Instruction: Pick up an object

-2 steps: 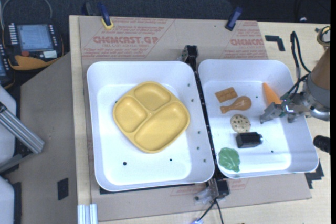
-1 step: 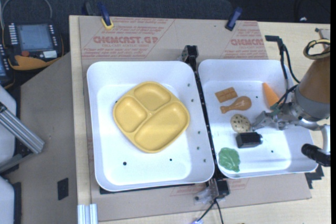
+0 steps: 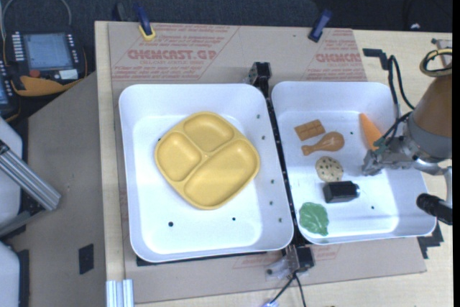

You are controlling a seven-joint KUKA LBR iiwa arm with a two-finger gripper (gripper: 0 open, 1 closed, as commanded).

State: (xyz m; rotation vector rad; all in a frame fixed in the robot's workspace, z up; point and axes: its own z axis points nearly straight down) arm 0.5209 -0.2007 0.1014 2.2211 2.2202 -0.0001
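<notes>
Gripper [image 3: 372,163] positioned low in right bin [image 3: 402,226], near right wall, just below orange carrot-shaped piece [image 3: 369,129]; finger state cannot be told, no object seen held. Right bin contents: flat brown waffle-like cracker [image 3: 309,131], tan drumstick [image 3: 323,144], speckled round cookie [image 3: 330,168], black block [image 3: 340,191], green leafy piece [image 3: 314,218]. Left bin [image 3: 144,226] occupied by glossy yellow three-compartment plate [image 3: 207,159]. Both bins supported on tabletop [image 3: 115,154].

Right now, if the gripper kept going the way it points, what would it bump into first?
Probably the black block, just left of and below the gripper; the cookie lies close behind. Depth is hard to judge.
</notes>
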